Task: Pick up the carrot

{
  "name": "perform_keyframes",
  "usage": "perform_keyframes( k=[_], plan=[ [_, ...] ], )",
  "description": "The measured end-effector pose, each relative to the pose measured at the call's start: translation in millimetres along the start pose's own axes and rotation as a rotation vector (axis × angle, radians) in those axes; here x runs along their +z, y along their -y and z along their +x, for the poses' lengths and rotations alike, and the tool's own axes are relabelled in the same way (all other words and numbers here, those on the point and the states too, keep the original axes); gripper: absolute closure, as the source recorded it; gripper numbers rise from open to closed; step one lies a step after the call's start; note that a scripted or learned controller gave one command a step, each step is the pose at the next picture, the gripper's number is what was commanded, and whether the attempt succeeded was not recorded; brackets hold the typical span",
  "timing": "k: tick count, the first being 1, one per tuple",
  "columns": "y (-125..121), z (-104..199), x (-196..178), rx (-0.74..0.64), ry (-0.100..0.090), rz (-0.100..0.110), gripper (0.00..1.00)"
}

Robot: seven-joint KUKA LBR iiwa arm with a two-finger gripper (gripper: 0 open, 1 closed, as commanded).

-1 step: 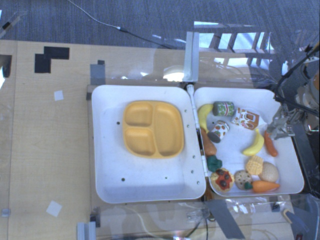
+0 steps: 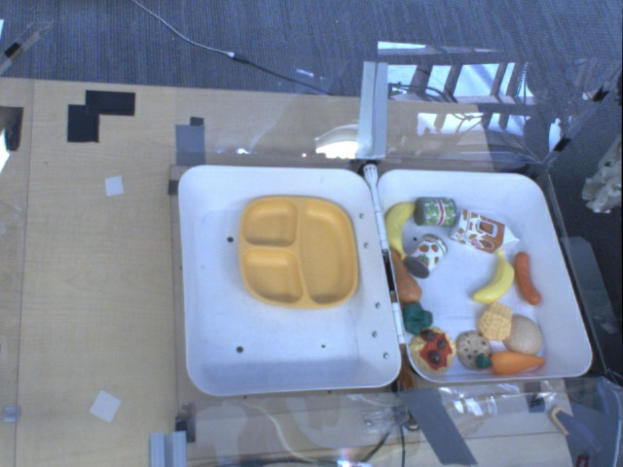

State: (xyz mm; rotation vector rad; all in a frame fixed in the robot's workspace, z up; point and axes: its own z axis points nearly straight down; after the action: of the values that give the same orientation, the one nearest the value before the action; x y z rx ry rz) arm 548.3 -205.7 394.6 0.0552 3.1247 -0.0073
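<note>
Lying at the near edge of the right bin (image 2: 560,290), the carrot (image 2: 516,362) touches a pale round roll (image 2: 526,336) — a cookie (image 2: 474,348) and pizza slice (image 2: 433,348) sit just beside. Farther back rest a banana (image 2: 497,281), sausage (image 2: 527,277) and can (image 2: 435,211); the left bin (image 2: 204,261) holds a yellow plate (image 2: 297,250).

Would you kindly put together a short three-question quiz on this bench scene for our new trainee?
1. True or false: the orange toy carrot with a green tip lies in the left white bin.
2. Which item sits in the left white bin? A) yellow three-compartment plastic plate B) green can C) red sausage
3. Fill in: the carrot lies near the right white bin's ____ right corner.

Key: 1 false, it lies in the right bin. 2 A. 3 near (bottom).
</note>
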Motion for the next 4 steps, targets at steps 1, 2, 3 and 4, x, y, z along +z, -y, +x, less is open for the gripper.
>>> perform_keyframes(
  k=[1, 2, 3, 4],
  plan=[
    [-11, 38, 153, 0.015, -0.020, -0.006, 0.00],
    [-2, -40, 9, 0.085, 0.000, -0.001, 0.00],
    [-3, -27, 169, -0.280, -0.017, -0.009, 0.00],
    [-5, -76, 123, -0.104, -0.007, -0.005, 0.00]
  ],
)
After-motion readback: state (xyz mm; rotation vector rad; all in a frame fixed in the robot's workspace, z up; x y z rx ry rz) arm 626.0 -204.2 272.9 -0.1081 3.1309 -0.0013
